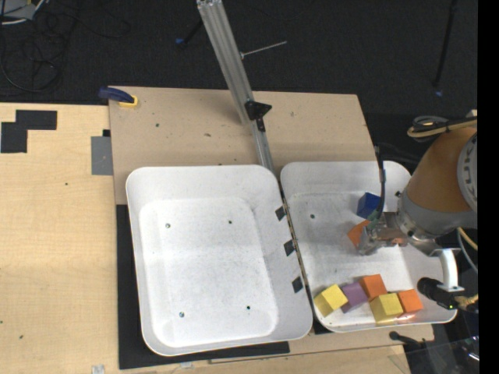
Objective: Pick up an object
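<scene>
Orange block [358, 233] sitting against end effector [372, 238], grip state unreadable, blue block [368, 204] lying just behind, right bin [327, 181] resting on table [187, 127].

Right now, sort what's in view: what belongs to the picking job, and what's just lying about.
Job:
claw
orange block at the claw
blue block
yellow block
purple block
right bin

Lying about:
left bin
aluminium rail
blue-and-yellow clamp

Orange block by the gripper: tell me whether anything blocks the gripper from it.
Nothing visible does. The gripper is right at the orange block in the right bin. The blue block sits just behind, off to the side.
</scene>
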